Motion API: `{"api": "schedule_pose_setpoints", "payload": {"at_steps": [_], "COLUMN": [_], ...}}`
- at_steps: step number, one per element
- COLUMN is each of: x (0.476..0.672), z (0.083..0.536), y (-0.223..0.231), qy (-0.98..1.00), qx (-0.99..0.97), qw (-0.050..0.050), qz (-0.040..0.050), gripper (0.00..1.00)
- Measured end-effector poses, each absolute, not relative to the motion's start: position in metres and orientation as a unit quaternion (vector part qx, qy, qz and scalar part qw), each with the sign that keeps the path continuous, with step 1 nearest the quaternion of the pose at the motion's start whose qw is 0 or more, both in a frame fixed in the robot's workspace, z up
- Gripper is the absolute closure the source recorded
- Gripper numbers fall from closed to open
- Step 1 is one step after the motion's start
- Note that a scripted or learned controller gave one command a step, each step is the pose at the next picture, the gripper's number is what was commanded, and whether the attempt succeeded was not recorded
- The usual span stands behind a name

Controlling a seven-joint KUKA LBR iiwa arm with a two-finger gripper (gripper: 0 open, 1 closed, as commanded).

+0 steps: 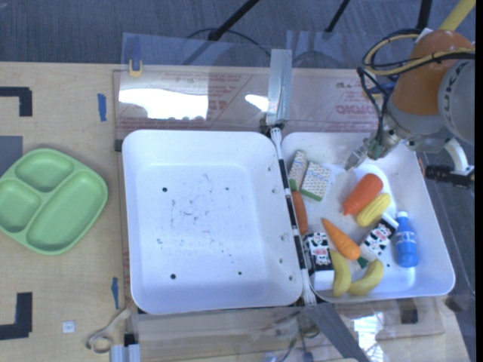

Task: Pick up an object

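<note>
Grey claw [361, 155] blurred, its grip unreadable.

green tray [53, 200], white bins [151, 157], orange carrot [341, 237], blue bottle [405, 243], yellow banana [343, 275].

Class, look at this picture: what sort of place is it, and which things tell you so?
Probably a robot test bench in a lab: a robot arm reaches over two white bins, one holding toy food like a carrot and banana.

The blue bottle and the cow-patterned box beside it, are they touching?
Touching. In the camera view, the blue bottle lies right against the cow-patterned box, with no white bin floor visible between them.
</note>
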State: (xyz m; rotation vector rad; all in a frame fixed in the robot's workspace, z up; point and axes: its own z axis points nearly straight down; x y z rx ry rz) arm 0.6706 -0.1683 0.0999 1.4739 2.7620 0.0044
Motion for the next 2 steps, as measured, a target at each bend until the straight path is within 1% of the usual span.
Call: {"api": "schedule_pose_setpoints", "payload": {"at_steps": [1, 2], "x": [0.6189, 0.6188], "z": [0.1650, 0.1649], "y": [-0.1943, -0.1945], "qy": [0.918, 0.918], "qx": [0.395, 0.396], "qw": [0.001, 0.001], "qz": [0.0007, 0.0008], "gripper": [1.00, 0.00]}}
